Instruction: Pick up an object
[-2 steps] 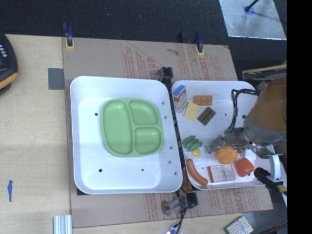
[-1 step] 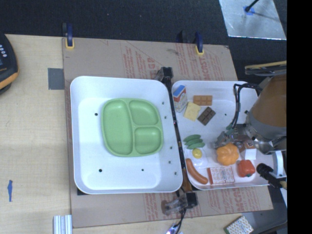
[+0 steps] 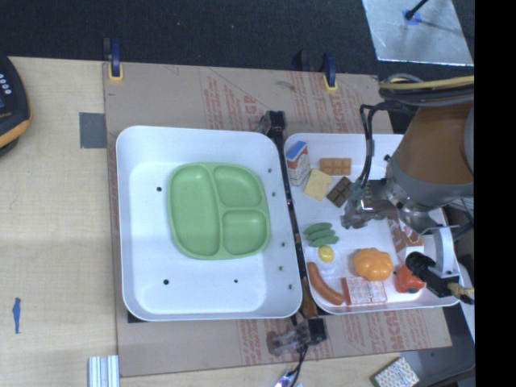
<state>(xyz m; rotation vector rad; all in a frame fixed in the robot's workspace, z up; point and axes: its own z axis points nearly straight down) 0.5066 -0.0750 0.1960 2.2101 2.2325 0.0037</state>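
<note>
Nearest to the camera, at the lower edge, a small patterned card (image 3: 397,372) lies on the desk (image 3: 56,240). Going from large to small: the left bin (image 3: 145,297) carries a green divided plate (image 3: 218,210), and the right bin (image 3: 379,145) carries the small food toys. The grey arm (image 3: 431,156) reaches in from the right and covers the right part of this bin.

The tool (image 3: 360,210) hangs low over the middle of the right bin — if it is wide or narrow I cannot tell, because the metal parts are too dark and small.

Just beside it, up and to the left, lies a brown chocolate piece (image 3: 339,190), with the yellow cheese wedge (image 3: 318,185) next to it. My judgement is that the brown piece is the likely target; its long axis runs at a slant. Below the tool sits the orange fruit (image 3: 372,264), and to the lower left the green pea pods (image 3: 321,234) and a small yellow ball (image 3: 325,254). The sausage (image 3: 324,285) lies near the bottom wall. The milk carton (image 3: 298,160) and the cracker (image 3: 334,166) stand further up — they are not in the way.
</note>
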